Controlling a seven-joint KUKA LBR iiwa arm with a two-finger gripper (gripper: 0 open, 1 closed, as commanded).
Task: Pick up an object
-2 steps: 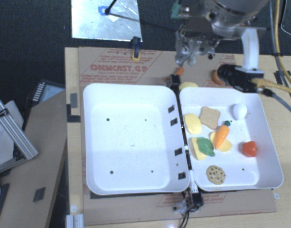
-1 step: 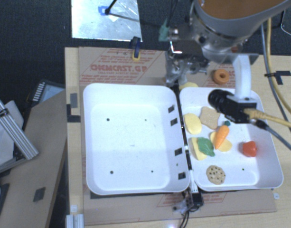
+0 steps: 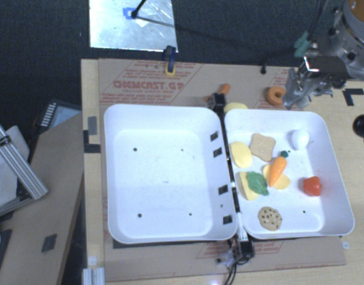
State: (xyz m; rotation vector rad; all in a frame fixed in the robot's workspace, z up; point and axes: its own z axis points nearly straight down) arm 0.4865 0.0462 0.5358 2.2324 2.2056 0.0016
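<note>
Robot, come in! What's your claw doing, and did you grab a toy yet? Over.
Gripper above bench, by donut. Nothing held. Carrot, tomato, cookie lie in right bin.

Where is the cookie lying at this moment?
The cookie lies in the right bin, near its front edge, just below the yellow piece with a green leaf and left of the tomato.

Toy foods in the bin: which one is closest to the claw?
The white egg, in the right bin's far corner. The claw is just beyond that corner; the carrot, tomato and cookie lie farther away.
</note>
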